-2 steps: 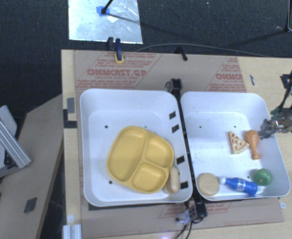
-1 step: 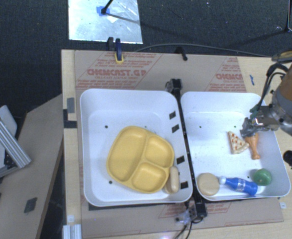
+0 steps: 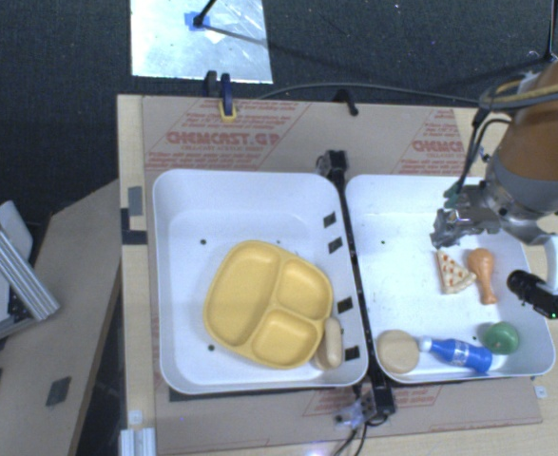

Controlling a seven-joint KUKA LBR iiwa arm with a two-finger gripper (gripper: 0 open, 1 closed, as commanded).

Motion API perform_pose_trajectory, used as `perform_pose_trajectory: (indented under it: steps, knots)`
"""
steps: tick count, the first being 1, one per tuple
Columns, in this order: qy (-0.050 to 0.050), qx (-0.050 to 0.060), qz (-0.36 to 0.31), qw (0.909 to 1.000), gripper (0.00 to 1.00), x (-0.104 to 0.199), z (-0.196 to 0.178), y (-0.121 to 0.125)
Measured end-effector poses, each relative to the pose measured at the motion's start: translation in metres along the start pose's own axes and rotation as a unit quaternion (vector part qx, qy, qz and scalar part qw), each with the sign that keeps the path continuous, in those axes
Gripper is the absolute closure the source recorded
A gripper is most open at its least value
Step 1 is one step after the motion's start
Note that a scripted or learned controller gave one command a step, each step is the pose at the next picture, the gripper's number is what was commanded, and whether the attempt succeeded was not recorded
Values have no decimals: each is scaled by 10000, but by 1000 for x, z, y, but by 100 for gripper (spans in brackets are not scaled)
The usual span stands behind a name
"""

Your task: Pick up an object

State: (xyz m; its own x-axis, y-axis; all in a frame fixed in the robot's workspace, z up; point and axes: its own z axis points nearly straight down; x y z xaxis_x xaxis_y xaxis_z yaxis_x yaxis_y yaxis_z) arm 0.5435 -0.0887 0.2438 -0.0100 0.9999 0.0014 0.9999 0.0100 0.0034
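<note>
Camera view puts the gripper (image 3: 447,228) low in the right bin (image 3: 393,207), just above the pizza slice (image 3: 454,272). Nothing is gripped; whether its fingers are spread cannot be told. Approach step: next, descend and close on the slice.

One fixed camera hangs above the surface (image 3: 259,126) and looks down at a slant, far enough back to take in both the left bin (image 3: 179,255) and right bin (image 3: 393,207) whole, with dark floor beyond. The arm (image 3: 545,150) enters from the right edge.
</note>
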Motion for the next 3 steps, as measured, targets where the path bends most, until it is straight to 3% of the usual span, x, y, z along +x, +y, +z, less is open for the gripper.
perform_pose_trajectory:
  steps: [3]
  knots:
    - [3,5,-2,10000,100,166,13,61]
